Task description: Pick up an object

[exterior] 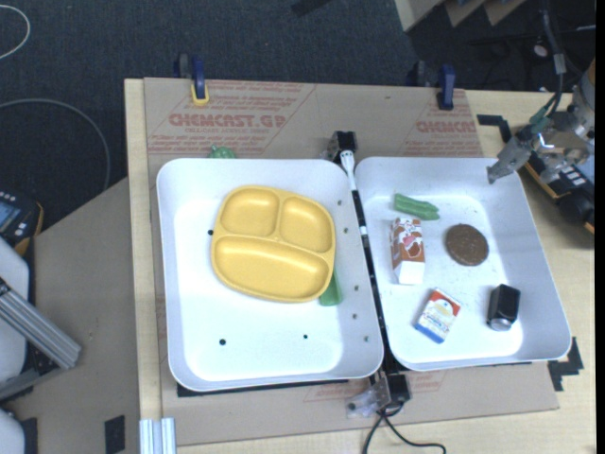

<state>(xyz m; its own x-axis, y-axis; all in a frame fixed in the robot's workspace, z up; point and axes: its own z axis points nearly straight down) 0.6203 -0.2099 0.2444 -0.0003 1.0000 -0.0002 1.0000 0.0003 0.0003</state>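
Surface (284, 121) carries two white bins side by side. Left bin (189, 282) holds a yellow divided plate (274, 244) with a bit of green thing (330, 292) poking out under its right edge. Right bin (529, 253) holds the pickable stuff: a green strip (416, 206) near the top, a red-and-white carton (407, 250) below it, a brown disc (467, 244) just beside the carton to the right, a small red/blue/white box (437, 316) lower down, and a black item (503, 306) near the bin's right wall.

Gripper (515, 157) sits at the upper right corner of the right bin, over the rim area, apart from everything in it. Nothing visible between the fingers. Whether they're open or closed: can't tell, too small and cluttered at that edge.

Step, as I read it: approach phase, no object chosen or contacted yet. No grasp made.

Next move calls for travelling inward and down over one target. The disc and green strip are nearest. The disc looks flat, so probably hard to pinch. The carton or small box look like better bets, with fingers aligned across the narrow side. The carton and disc sit close together, so watch for a nudge there.
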